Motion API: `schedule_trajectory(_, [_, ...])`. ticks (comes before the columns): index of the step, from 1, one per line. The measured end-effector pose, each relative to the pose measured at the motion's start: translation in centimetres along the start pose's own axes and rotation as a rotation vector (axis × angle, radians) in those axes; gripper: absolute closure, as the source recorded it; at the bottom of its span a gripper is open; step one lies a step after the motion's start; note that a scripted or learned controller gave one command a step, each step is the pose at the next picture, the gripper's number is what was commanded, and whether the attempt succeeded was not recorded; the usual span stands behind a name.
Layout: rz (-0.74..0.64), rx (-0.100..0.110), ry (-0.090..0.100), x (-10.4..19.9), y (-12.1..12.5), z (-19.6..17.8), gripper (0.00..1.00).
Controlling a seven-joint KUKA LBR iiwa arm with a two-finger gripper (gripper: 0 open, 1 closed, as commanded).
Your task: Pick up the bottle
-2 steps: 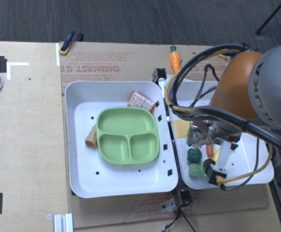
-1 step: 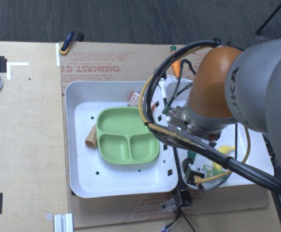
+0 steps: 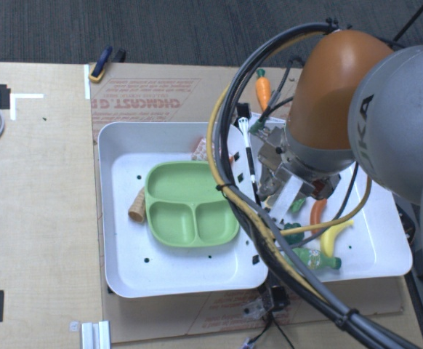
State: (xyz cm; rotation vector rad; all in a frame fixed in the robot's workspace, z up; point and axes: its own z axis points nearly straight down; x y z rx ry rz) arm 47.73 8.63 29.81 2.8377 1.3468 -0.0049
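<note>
Camera view: bottle (image 3: 317, 259) is seen lying in the right bin (image 3: 377, 247), beside a banana (image 3: 333, 235); tool state can't be told.

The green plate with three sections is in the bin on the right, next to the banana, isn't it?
Not quite. The camera view shows the green three-section plastic plate in the left white bin, with a brown cork-like piece beside it. The yellow banana lies in the right white bin.

Green plate (image 3: 190, 208) — white bin (image 3: 117, 217) — yellow banana (image 3: 333, 236).
</note>
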Motion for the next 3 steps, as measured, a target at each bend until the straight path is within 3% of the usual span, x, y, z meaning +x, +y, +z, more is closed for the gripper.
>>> schedule_trajectory(1, [-0.116,0.0,0.0,2.9,-2.4,-7.1,1.0])
schedule_trajectory(2, [-0.38,0.0,-0.001,8.8,-7.2,-1.4,1.0])
schedule_trajectory(3, [-0.521,0.0,0.0,9.9,-8.1,6.0,1.0])
